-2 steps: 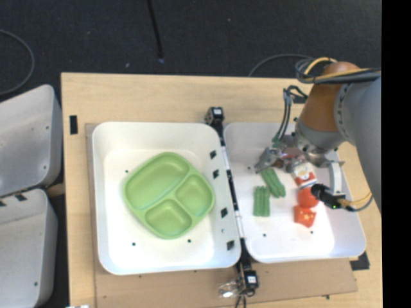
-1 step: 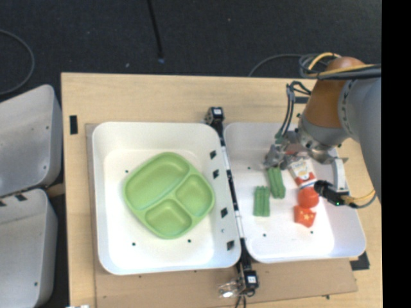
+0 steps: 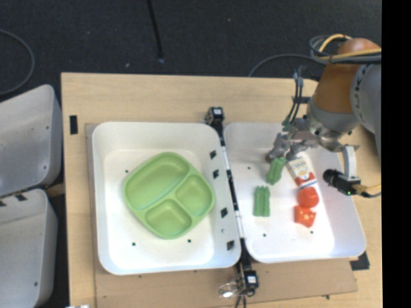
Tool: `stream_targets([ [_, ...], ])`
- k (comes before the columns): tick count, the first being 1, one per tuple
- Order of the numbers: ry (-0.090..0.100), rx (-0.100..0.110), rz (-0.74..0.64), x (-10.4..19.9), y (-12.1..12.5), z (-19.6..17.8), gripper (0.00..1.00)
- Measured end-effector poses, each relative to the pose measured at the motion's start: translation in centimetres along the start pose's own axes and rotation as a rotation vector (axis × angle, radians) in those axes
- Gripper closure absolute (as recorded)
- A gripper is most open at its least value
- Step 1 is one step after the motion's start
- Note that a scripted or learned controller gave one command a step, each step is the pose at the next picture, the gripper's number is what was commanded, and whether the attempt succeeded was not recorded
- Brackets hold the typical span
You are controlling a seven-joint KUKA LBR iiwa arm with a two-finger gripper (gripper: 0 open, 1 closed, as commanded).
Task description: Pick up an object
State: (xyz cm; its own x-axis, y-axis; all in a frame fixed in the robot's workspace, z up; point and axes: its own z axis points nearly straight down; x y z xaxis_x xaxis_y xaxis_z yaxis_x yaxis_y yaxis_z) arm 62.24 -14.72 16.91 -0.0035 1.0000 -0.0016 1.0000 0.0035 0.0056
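Observation:
My gripper hangs over the upper middle of the right bin, below the orange-banded wrist. Just under its tip lies a small green piece, with its top end touching or right beneath the gripper. A ridged green block lies lower left of it. To the right of the gripper tip is a white and red carton. Below the carton sit a round red item and a smaller red piece.
The left bin holds a green divided plate. A raised divider with black clips separates the bins. A black cable part sticks out over the right bin's right side. White chairs stand at the far left.

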Motion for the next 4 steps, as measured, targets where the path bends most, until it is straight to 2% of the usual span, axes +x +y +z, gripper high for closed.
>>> stream_targets([
  [1, -0.001, -0.002, 0.004, -0.7, -0.5, -6.1, 1.0],
  [2, 0.0, 0.002, 0.001, -0.9, -0.4, -7.6, 1.0],
  [3, 0.002, 0.006, -0.002, 3.7, -0.2, -7.3, 1.0],
  [4, 0.002, 0.006, -0.002, 9.1, 1.1, -6.4, 1.0],
])
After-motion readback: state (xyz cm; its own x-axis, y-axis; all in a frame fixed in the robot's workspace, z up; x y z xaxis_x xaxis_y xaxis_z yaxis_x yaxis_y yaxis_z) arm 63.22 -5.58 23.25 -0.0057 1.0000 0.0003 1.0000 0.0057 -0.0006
